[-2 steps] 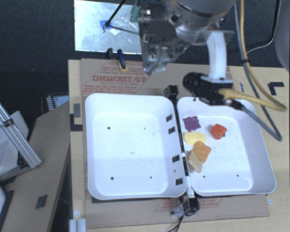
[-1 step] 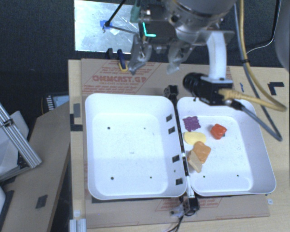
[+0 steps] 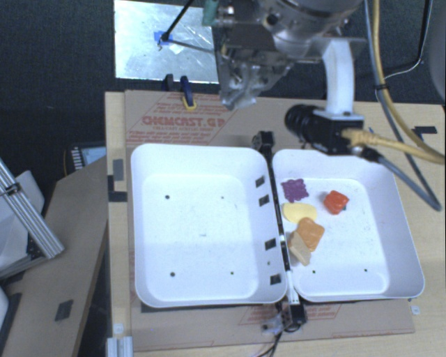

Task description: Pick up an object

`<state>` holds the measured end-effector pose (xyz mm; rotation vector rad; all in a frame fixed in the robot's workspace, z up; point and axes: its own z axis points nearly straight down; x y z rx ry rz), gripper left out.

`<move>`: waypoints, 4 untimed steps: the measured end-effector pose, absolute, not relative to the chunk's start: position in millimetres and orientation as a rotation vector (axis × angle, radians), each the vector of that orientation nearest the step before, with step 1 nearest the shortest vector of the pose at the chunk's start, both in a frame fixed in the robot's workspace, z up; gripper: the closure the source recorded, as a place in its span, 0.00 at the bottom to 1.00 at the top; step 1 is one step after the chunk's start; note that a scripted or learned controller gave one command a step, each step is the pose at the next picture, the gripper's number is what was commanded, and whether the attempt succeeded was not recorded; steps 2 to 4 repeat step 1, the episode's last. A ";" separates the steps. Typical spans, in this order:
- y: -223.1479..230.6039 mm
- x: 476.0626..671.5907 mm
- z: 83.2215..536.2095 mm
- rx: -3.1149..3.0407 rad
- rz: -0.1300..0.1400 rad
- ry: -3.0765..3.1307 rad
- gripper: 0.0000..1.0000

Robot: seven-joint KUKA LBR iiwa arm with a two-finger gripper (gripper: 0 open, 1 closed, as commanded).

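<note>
Above the bins' far edge I see gripper (image 3: 237, 87) raised, pointing down; finger gap unreadable, objects well below-right.

One fixed camera views my bench (image 3: 118, 139) from above, angled downward. Both white bins, left bin (image 3: 198, 289) and right bin (image 3: 390, 279), fit in frame at moderate range. My arm (image 3: 306, 21) enters at upper right.

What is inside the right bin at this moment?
The right bin holds a purple piece, a red-orange piece, a yellow piece, an orange block and a tan block, clustered near its left wall. The orange block partly covers the tan one.
</note>
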<state>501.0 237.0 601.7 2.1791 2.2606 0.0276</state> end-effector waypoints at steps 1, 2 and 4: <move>236.9 501.0 601.5 2.178 0.027 2.262 0.00; 236.9 501.0 601.5 2.178 0.027 2.262 0.00; 236.9 501.0 601.5 2.178 0.027 2.262 0.00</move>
